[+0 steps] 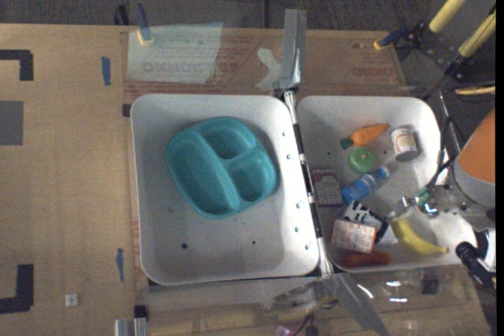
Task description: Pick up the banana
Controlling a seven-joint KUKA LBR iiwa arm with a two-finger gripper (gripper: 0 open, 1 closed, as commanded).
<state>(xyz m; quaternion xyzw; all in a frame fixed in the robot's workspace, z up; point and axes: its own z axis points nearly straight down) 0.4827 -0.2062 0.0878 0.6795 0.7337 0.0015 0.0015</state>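
Looking down, I see the banana point(416, 238) lying in the right bin point(319, 122) near its front right corner, beside a small carton point(353, 235) and a red item point(366, 258). My gripper point(415, 206) sits just above the banana; I cannot tell whether its fingers are spread or closed.

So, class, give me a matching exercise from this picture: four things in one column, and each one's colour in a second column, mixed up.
Things:
1. banana
2. divided plate
3. carrot
4. bottle

Colours:
A. orange
B. blue
C. yellow
D. teal

Pairs: 1-C, 2-D, 3-A, 4-B
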